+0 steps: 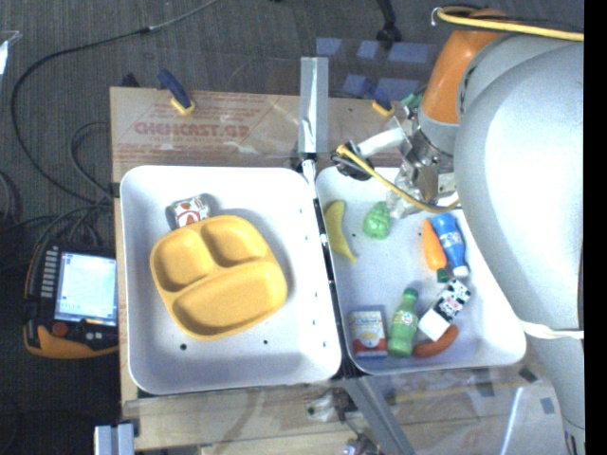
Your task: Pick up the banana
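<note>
Pincer (410, 200) above right bin, banana (339, 229) lengthwise near-far

We are seeing the worktop (218, 126) carrying two white bins side by side: the left bin (142, 349) and the right bin (498, 349), their inner edges touching.

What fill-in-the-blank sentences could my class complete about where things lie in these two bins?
1. The banana lies in the ____ bin, by the wall between the bins.
2. The yellow divided tray sits in the ____ bin.
3. The tray has ____ compartments.
4. The green bottle stands between a small carton and a ____ sausage.

Missing words: right; left; three; red
</note>
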